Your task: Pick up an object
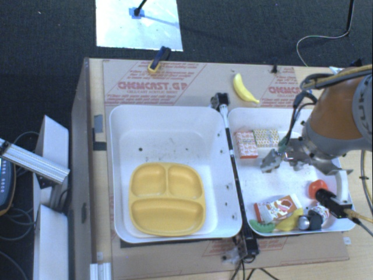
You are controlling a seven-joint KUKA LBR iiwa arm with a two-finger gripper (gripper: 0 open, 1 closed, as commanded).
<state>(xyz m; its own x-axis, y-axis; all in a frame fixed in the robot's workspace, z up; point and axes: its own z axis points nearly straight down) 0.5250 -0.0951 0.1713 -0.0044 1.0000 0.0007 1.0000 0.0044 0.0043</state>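
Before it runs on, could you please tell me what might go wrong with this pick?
The gripper is over bare floor of the right bin, just off the red box, so it may well close on nothing. The packet lies crowded among other things at the near wall; a grab there might snag neighbours.

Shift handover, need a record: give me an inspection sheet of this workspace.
Surface: bench with left bin and right bin, side by side.
Job's things: red box, patterned box, packet, orange ball in right bin; yellow tray in left bin.
Clutter: banana on bench behind right bin.
Grippers: hand over right bin, right of red box.
Cables: cable looped at far right.
Surroundings: dark floor, pale sheet.
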